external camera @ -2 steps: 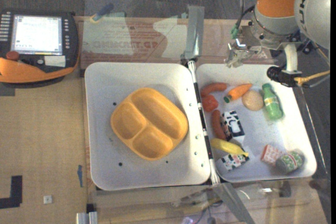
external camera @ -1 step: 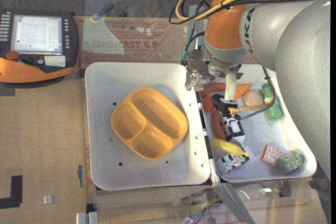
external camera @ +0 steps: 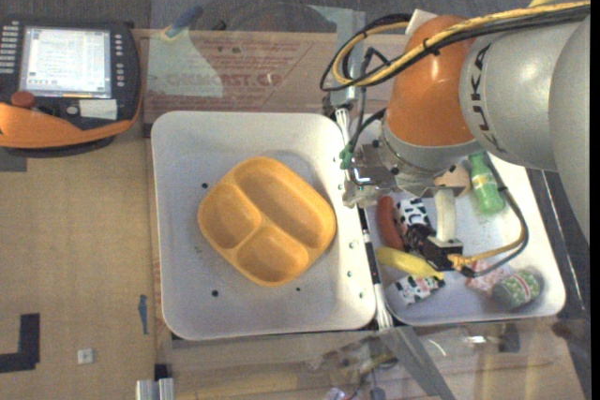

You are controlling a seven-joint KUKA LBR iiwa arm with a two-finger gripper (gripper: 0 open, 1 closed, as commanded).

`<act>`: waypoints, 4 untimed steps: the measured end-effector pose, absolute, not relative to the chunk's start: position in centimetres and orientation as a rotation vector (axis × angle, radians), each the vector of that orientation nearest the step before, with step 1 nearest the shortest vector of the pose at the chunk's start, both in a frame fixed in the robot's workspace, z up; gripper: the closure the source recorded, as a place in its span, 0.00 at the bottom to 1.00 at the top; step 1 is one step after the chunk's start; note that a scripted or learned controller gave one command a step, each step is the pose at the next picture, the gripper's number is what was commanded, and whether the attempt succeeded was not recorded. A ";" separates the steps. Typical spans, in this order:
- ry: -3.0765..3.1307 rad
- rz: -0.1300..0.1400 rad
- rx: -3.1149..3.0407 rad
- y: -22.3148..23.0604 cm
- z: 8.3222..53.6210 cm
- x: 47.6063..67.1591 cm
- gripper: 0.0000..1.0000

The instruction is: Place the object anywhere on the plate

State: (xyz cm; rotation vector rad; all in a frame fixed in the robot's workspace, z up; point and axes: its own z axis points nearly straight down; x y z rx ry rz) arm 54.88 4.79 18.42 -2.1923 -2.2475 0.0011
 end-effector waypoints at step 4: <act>-2.912 -0.001 -1.177 9.0 18.5 55.6 0.00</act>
